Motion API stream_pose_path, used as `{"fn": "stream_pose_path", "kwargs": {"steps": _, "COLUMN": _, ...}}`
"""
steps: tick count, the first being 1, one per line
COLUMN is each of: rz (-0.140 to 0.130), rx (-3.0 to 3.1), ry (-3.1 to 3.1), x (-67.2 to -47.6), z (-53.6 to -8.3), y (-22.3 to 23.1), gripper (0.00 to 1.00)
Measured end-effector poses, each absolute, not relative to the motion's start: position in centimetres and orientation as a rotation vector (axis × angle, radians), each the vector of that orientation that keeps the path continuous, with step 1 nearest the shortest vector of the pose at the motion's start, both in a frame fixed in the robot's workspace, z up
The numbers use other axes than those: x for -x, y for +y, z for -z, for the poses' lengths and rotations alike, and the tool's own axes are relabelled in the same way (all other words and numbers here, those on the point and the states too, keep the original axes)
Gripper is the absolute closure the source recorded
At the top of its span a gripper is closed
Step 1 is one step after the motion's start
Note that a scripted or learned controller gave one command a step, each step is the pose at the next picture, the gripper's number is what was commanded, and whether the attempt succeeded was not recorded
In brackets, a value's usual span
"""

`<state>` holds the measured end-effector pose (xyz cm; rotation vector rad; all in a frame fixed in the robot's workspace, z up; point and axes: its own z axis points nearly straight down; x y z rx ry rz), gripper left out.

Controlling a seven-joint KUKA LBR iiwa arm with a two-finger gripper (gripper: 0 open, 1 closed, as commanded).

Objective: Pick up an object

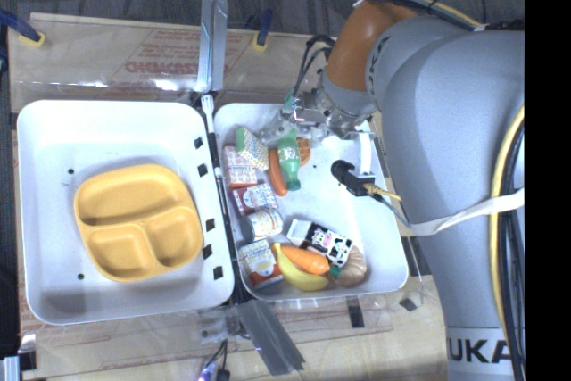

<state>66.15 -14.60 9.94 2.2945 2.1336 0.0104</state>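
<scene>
My gripper hangs over the far end of the right bin, with the grey arm and its orange band reaching in from the right. Just below the gripper lies a green bottle, and an orange sausage-shaped piece leans against it. The gripper is close above the bottle's top; I cannot make out whether it touches it. A patterned snack packet lies to the bottle's left.
The right bin also holds a red-and-white packet, small cups, a yogurt cup, a banana, a carrot and a cow-patterned box. A yellow divided tray sits in the left bin.
</scene>
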Motion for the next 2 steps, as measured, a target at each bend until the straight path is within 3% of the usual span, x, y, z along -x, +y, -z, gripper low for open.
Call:
{"fn": "stream_pose_path", "kwargs": {"steps": 1, "rz": -0.007, "rx": -2.284, "ry": 2.143, "x": -66.3, "z": -11.0, "y": -14.5, "gripper": 1.00}}
{"fn": "stream_pose_path", "kwargs": {"steps": 2, "rz": 0.003, "rx": -2.094, "ry": 2.348, "x": -65.7, "z": -19.1, "y": -3.6, "gripper": 1.00}}
